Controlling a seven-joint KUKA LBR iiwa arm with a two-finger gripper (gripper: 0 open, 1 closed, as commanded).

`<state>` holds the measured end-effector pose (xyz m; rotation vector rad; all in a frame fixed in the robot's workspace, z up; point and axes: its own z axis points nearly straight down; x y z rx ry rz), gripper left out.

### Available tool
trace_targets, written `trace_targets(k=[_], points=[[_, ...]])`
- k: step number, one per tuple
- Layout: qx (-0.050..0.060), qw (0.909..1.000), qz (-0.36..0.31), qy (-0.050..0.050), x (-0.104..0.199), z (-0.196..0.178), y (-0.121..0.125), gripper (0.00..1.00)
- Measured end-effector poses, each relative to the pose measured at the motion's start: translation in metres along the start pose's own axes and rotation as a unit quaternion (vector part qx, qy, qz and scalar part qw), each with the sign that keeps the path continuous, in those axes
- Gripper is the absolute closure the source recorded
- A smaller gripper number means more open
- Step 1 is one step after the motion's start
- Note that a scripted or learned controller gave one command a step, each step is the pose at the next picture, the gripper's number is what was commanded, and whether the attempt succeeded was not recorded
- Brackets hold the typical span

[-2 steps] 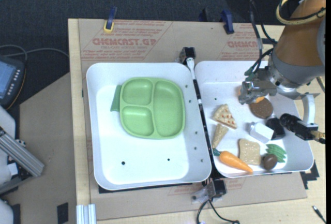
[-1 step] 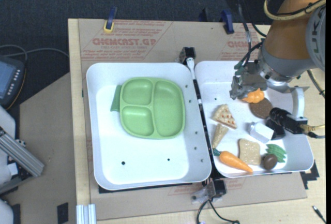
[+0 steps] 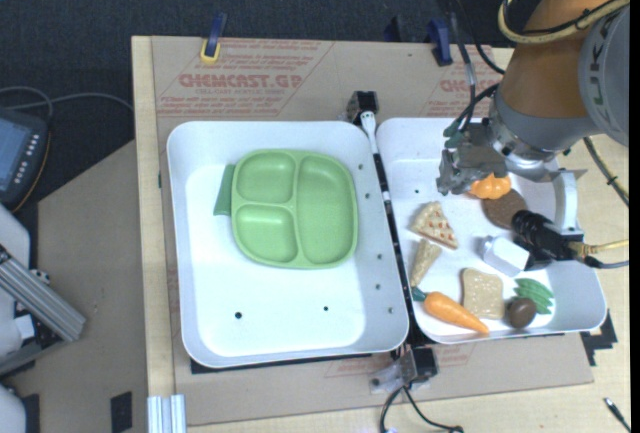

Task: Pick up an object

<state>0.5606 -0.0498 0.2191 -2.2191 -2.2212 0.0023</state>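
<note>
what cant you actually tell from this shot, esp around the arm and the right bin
- Pincer, camera view: fingers are small and dark under the wrist, so their state is unclear.
- Orange piece: partly covered by the arm; whether the pincer touches it is unclear.
- Brown item: half hidden by the arm and a black fitting.
- Right bin: the arm hides its far right corner.
- Small white item: too small to identify.

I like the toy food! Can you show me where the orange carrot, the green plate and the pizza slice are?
orange toy carrot (image 3: 452, 311), camera view, middle of its body.
green divided plastic plate (image 3: 296, 208), camera view, central ridge between compartments.
triangular toy pizza slice (image 3: 435, 224), camera view, centre of its topping.
</note>
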Motion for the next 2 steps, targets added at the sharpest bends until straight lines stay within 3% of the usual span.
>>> trace_targets(k=[1,2], points=[[-0.003,1.0,0.0,-0.001,-0.007,-0.015,0.01,1.0],[0.001,1.0,0.001,0.0,-0.009,0.005,0.005,1.0]])
